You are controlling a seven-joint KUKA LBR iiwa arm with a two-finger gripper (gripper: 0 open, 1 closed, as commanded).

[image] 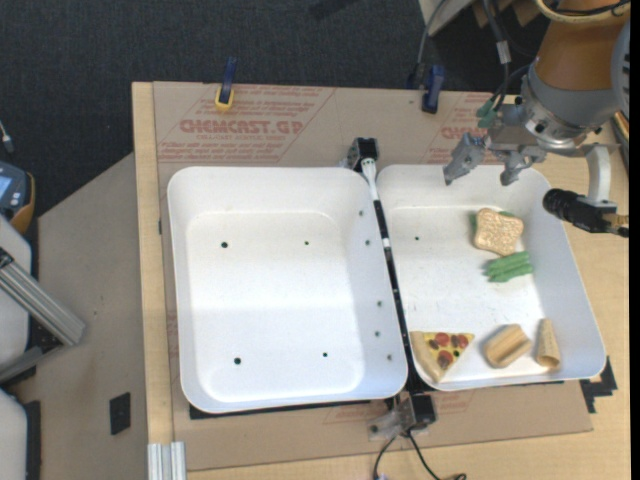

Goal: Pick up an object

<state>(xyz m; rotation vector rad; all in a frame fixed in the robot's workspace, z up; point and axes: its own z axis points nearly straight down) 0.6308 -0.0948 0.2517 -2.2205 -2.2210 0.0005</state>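
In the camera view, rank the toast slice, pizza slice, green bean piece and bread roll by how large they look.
1. Pizza slice and toast slice: too alike to separate.
2. Bread roll and green bean piece: also close; the roll looks bulkier and lies nearer the camera.

Bins [200,208] glossy white plastic (board [300,118] matt cardboard).

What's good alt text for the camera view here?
A grey and orange robot arm hangs its open claw over the far edge of the right white bin, holding nothing. That bin holds a piece of toast, a green toy, a pizza slice, a bread roll and a cone; the left bin sits beside it.
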